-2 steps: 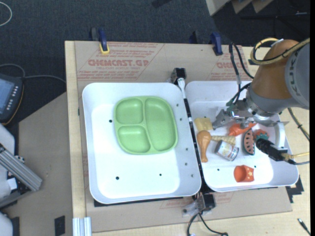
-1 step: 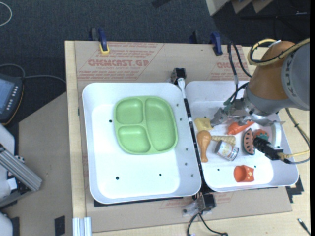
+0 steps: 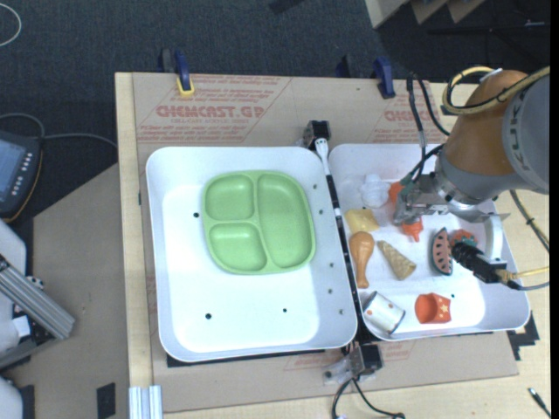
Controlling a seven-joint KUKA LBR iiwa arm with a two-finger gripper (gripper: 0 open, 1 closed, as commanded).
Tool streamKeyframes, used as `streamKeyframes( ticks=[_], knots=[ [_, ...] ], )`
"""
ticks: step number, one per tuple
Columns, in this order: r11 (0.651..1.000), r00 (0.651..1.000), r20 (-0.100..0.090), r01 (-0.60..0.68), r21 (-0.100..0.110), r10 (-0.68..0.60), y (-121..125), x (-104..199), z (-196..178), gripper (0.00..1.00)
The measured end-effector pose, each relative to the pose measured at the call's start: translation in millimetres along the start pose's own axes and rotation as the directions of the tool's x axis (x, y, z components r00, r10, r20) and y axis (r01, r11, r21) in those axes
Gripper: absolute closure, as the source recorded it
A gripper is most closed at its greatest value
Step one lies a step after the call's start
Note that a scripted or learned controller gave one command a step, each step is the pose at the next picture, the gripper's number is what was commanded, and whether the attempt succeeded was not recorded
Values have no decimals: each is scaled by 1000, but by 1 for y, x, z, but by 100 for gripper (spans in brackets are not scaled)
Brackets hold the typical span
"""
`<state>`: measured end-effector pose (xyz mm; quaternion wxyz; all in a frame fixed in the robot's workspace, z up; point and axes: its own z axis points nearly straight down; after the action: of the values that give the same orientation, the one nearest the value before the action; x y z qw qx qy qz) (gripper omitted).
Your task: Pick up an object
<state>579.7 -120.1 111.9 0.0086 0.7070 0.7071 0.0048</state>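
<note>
You saw the claw (image 3: 410, 209) low over the small orange-red toy (image 3: 411, 228) (grip state: cannot tell); nothing was lifted yet.

Right bin's got a small heap of toy food

We count a drumstick (image 3: 362, 253) lying lengthwise by the left wall, a tan wedge (image 3: 397, 260) just beside it, a watermelon slice (image 3: 439, 251) further right, a red cup (image 3: 432, 308) near the front, a white cup (image 3: 383, 312) tipped in the front-left corner.
</note>
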Motion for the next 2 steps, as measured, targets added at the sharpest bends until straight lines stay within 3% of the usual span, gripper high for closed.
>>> streamKeyframes(
  ticks=[1,2],
  knots=[
    [1000,1000,-4,0,13,0,8,-2,-45,100],
    [1000,1000,-4,2,12,-2,6,7,-97,100]
  ],
)
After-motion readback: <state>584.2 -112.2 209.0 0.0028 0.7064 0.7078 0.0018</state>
